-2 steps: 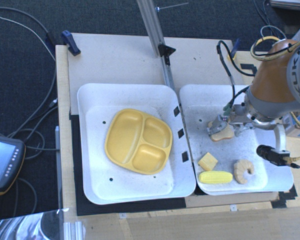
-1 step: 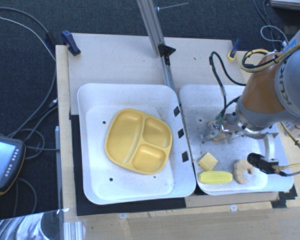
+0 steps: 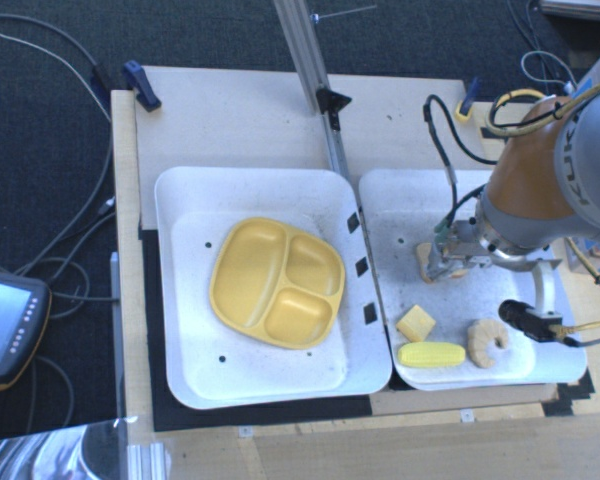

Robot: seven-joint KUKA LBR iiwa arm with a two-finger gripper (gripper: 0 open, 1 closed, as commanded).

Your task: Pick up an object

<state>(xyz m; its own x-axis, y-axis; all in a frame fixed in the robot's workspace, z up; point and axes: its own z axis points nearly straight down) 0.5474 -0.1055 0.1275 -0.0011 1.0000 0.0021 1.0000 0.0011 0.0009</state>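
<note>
- Objects for picking lie in the right bin (image 3: 380,198): a tan item (image 3: 427,257) at the pincer tip, a yellow cube (image 3: 416,323), a yellow bar (image 3: 432,355) and a beige ring-shaped piece (image 3: 487,342).
- Pincer (image 3: 442,265): lowered into the right bin near its middle, directly beside or on the tan item; whether it is spread or pressed together cannot be told, and whether it pinches the tan item cannot be told either.
- Arm (image 3: 540,178): enters from the right, with its orange band above the grey wrist, and covers the bin's upper right part.
- Yellow cube: below the pincer, near the bin's front, apart from the pincer.
- Yellow bar: just in front of the cube, lying along the bin's front wall.
- Beige ring-shaped piece: just right of the bar, near a black part (image 3: 528,318) of the rig.
- Left bin (image 3: 180,198): holds a yellow divided tray (image 3: 277,282), tilted slightly, with three compartments.
- Surface (image 3: 230,118): pale board carrying both bins side by side, with a metal pole (image 3: 302,28) rising at the rear between them.
</note>
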